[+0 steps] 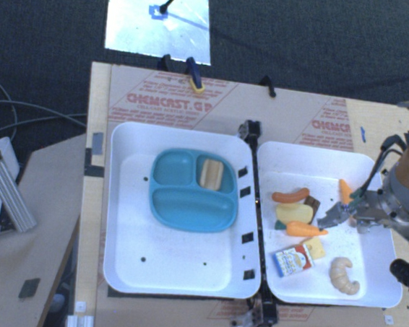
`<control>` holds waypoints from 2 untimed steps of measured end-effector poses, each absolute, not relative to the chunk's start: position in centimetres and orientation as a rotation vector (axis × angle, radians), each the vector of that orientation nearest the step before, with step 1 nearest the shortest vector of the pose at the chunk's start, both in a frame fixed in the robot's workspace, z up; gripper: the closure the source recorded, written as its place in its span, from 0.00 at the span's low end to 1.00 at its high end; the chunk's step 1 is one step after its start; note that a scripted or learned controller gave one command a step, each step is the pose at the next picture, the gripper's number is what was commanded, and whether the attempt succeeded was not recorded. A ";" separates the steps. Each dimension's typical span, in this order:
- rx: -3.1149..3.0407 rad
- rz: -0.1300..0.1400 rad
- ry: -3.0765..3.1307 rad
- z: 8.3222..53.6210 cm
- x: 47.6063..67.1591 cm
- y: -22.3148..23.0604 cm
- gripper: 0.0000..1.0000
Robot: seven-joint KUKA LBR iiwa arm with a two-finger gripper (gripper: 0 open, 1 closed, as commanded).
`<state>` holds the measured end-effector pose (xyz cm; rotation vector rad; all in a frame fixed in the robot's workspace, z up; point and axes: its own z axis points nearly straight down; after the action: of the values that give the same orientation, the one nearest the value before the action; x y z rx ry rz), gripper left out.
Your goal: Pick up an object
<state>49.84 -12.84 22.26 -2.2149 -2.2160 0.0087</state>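
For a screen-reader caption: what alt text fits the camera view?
The tool hovers over toy foods in the right bin, near a carrot and sausage. The left bin holds a blue divided plate.

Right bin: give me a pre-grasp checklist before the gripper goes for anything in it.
1. Gripper over the right bin, beside the food pile: ok.
2. Nearest target, carrot, in plain view by the gripper: ok.
3. Target free of neighbours: not ok; carrot lies against the sausage and cheese.
4. Easier isolated picks available: ok; croissant and carton lie apart from the pile.
5. Finger opening: cannot tell.
6. Anything already held: cannot tell.
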 end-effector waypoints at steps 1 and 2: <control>-2.219 -0.002 -2.226 22.8 50.1 -12.8 0.00; -2.219 0.002 -2.221 17.8 49.6 -13.7 0.00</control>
<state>49.56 -13.65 17.85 -2.2191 -2.2206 0.0021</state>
